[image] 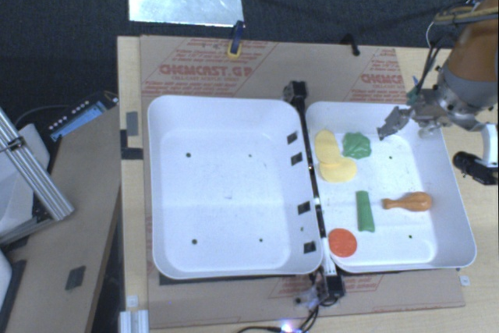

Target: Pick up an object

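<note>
the gripper [387, 129] hangs over the right bin [448, 191] just right of the green leafy piece [356, 144]; whether its jaws are apart i cannot tell. the yellow pieces [331, 158], green stick [364, 210], drumstick [407, 203] and red disc [343, 242] lie spread apart, probably easing a grasp.

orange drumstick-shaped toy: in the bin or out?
In. The orange drumstick toy lies flat on the floor of the right bin, right of the green stick, apart from it.
</note>
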`<state>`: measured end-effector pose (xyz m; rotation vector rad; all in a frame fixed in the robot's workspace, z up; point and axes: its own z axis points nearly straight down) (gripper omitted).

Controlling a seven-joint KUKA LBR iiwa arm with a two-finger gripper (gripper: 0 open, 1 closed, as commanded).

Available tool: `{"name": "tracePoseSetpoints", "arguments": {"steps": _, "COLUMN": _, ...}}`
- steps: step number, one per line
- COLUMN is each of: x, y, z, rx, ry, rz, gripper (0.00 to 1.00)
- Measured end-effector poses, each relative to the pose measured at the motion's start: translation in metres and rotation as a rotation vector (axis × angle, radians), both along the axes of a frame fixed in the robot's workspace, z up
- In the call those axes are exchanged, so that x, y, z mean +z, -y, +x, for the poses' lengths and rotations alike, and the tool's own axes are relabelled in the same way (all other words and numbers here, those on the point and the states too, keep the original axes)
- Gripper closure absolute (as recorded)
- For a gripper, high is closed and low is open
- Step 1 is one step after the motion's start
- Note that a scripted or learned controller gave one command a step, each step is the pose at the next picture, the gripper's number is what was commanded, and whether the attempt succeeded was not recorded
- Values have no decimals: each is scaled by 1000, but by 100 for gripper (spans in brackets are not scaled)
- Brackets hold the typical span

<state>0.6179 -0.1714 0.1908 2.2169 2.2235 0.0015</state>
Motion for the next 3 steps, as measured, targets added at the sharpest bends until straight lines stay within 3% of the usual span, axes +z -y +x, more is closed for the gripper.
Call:
{"name": "tracePoseSetpoints", "arguments": {"steps": 1, "x": -111, "y": -82, "z": 41, "rx": 9, "ry": -1, "rz": 3, "gripper": 0}}
{"name": "tracePoseSetpoints", "arguments": {"steps": 2, "x": 2, "y": -156, "z": 45, "rx": 9, "ry": 10, "rz": 3, "gripper": 0}}
{"name": "tracePoseSetpoints", "arguments": {"steps": 3, "x": -6, "y": -272, "z": 49, "rx": 13, "ry": 1, "rz": 7, "gripper": 0}}
